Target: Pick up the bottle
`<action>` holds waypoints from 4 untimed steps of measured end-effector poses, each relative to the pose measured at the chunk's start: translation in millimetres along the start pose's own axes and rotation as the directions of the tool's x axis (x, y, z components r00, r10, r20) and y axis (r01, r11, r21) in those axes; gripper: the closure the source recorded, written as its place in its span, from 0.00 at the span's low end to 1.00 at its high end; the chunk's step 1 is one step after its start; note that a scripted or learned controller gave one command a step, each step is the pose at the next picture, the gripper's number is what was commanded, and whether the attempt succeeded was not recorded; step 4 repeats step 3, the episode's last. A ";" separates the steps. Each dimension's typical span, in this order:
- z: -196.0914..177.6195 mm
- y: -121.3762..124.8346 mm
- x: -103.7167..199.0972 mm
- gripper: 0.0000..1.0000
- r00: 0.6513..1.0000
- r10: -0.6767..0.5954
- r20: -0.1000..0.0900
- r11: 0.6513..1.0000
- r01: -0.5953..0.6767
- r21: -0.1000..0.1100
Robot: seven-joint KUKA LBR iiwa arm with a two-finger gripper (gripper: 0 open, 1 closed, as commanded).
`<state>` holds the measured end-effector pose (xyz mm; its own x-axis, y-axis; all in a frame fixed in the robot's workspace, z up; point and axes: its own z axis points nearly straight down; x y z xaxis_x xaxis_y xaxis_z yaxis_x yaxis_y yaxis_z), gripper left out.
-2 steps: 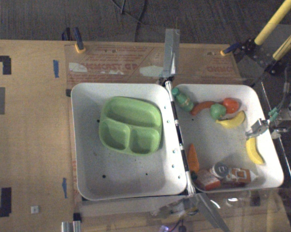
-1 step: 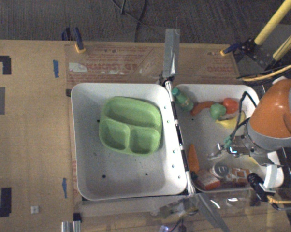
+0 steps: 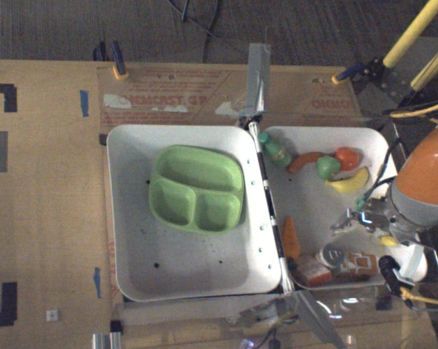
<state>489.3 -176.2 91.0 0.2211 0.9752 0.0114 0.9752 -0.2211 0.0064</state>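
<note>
The bottle [image 3: 276, 152] is small and green and lies in the far left corner of the right bin [image 3: 313, 132], against the dividing wall. My gripper [image 3: 350, 219] hovers over the middle right of that bin, well to the near right of the bottle and apart from it. It stands open with nothing between its fingers. The grey arm with its orange band [image 3: 425, 171] reaches in from the right edge.
The right bin also holds a red pepper [image 3: 305, 162], a green and a red fruit [image 3: 337, 163], a banana [image 3: 350, 182], a carrot [image 3: 290, 238] and a box with a can [image 3: 341, 264] at the near wall. A green divided plate [image 3: 197, 189] lies in the left bin [image 3: 124, 217].
</note>
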 end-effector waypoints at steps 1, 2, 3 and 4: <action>-9.5 0.8 -4.4 1.00 1.000 0.004 0.012 1.000 -0.004 -0.008; -109.5 -11.3 10.3 1.00 0.907 0.421 0.014 0.907 -0.421 0.002; -140.5 -16.2 32.7 1.00 0.554 0.833 0.015 0.554 -0.833 -0.004; -140.5 -16.2 32.7 1.00 0.554 0.833 0.015 0.554 -0.833 -0.004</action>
